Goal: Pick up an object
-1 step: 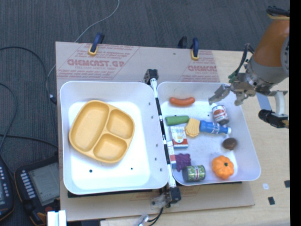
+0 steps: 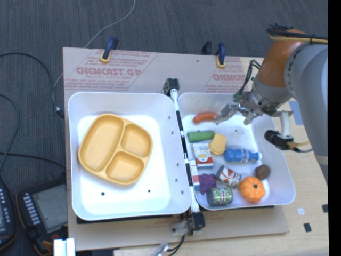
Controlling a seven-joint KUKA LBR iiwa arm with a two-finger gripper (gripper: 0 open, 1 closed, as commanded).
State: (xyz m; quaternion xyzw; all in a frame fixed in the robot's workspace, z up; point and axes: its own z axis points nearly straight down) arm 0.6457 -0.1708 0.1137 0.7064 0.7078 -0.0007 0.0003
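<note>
My gripper (image 2: pixel 235 116) hangs over the back of the right bin (image 2: pixel 282 191), open, with nothing between its fingers. A red sausage (image 2: pixel 204 117) lies just to its left. In front of it lie a green pickle (image 2: pixel 200 136), a yellow waffle piece (image 2: pixel 217 143), a small carton (image 2: pixel 202 154) and a blue bottle (image 2: pixel 241 156). Nearer the front edge are a brown potato (image 2: pixel 262 171), a striped can (image 2: pixel 229 176), purple grapes (image 2: pixel 206 182), a green can (image 2: pixel 220 197) and an orange pumpkin (image 2: pixel 252 189).
The left bin (image 2: pixel 85 201) holds a yellow divided plate (image 2: pixel 115 148). A metal rail (image 2: pixel 181 137) runs between the bins. Blue clamps (image 2: pixel 110 48) grip the board's back edge. The arm's orange band (image 2: pixel 279 63) rises at the right.
</note>
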